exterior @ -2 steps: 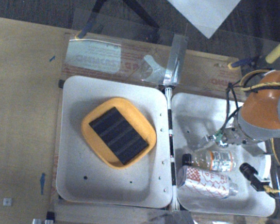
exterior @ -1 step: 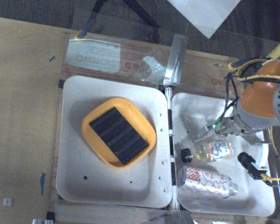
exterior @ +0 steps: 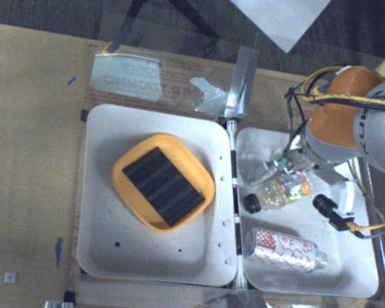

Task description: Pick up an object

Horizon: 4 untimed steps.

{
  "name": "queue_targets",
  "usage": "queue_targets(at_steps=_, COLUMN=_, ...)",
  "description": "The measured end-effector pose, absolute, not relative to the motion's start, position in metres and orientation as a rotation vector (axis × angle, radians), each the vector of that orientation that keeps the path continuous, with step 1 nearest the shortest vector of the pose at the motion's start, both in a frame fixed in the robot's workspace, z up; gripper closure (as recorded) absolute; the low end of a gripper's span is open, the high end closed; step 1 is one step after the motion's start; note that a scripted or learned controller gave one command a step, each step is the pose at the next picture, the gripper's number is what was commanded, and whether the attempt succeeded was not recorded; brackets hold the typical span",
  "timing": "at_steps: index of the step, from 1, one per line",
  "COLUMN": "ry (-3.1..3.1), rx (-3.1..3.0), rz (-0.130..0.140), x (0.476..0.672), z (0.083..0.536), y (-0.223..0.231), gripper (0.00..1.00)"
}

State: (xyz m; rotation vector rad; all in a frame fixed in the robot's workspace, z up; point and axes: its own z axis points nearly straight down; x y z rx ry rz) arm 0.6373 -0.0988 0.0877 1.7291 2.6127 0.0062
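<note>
Over the right bin (exterior: 367,280), the gripper (exterior: 285,164) meets a clear plastic bottle (exterior: 284,191), grip perhaps unreadable.

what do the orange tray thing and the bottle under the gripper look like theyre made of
Orange tray: looks like matte moulded plastic, with rounded edges and a dark ribbed insert, perhaps rubber. Bottle: probably clear thin plastic, since the bin shows through it and it glints; black cap looks like hard plastic.
</note>
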Motion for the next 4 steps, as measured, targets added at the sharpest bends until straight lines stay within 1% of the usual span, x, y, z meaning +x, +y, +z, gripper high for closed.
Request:
queue_targets(at_steps=1, ry=2.608, rx=1.73, rz=0.013, x=0.639, z=0.099, y=-0.099, gripper=1.0)
queue_targets(at_steps=2, ry=2.844, rx=1.322, rz=0.003, x=0.64, z=0.241, y=-0.065, gripper=1.0)
queue_targets(at_steps=3, ry=2.887, rx=1.218, rz=0.003, x=0.664, z=0.224, y=-0.053, gripper=1.0)
queue_targets(at_steps=4, ry=2.887, rx=1.218, rz=0.003, x=0.664, z=0.224, y=-0.053, gripper=0.0)
